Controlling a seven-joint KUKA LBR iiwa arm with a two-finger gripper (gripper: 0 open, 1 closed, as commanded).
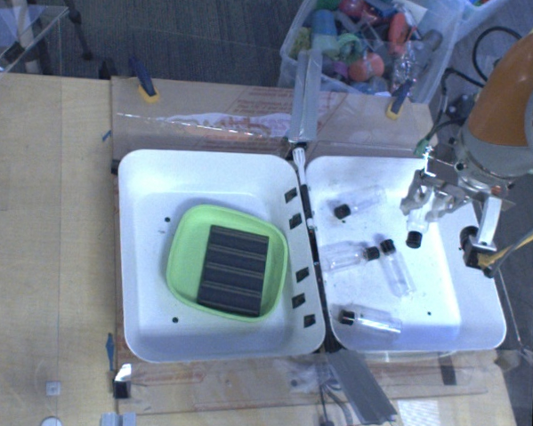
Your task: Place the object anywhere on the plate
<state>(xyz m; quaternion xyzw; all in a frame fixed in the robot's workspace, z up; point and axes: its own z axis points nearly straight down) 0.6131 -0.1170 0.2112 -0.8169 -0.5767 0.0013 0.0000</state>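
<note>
Clear vial (369, 321) at six o'clock in right bin (475, 308), others scattered above; green plate (187, 239) carrying dark block (234, 269) in left bin (142, 201). Gripper (429, 204) at two o'clock; finger state unclear.

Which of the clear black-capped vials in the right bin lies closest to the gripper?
The vial directly under the gripper, by the bin's upper right, cap pointing toward the camera. The other vials lie further left or nearer the front rim.

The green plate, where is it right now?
The green plate sits in the left white bin, with a dark ridged block lying on it.
</note>
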